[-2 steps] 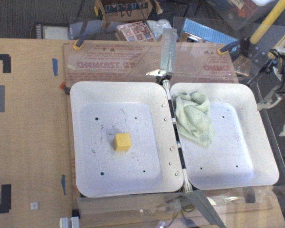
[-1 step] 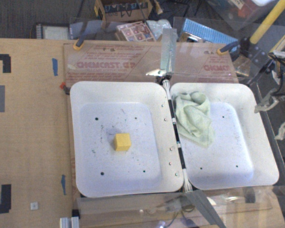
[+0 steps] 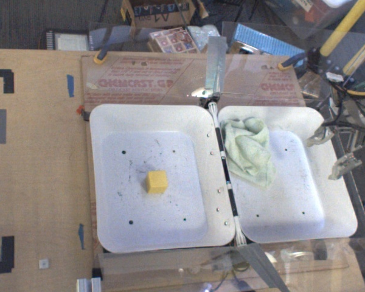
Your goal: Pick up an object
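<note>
White plastic is what lies before me: two shallow bins side by side on the tabletop (image 3: 36, 175), their inner walls touching. Whether my fingers are spread or pressed together I cannot tell.

The left bin (image 3: 103, 163) holds one small yellow block (image 3: 157, 182), sitting near the middle of the floor and apart from every wall. Dark scuffs and specks are scattered on the floor around it.

The right bin (image 3: 328, 218) holds a crumpled pale green cloth (image 3: 249, 151). It is bunched in the upper left part, up against the wall shared with the left bin, and reaches down toward the middle. The rest of that floor is bare white with a few small dark dots.

Behind both bins a clear sheet with red lettering (image 3: 146, 81) lies flat. The tabletop is light wood, with black corner marks (image 3: 5, 81) at its left and a strip of blue tape (image 3: 70, 85) nearer the bins.
</note>
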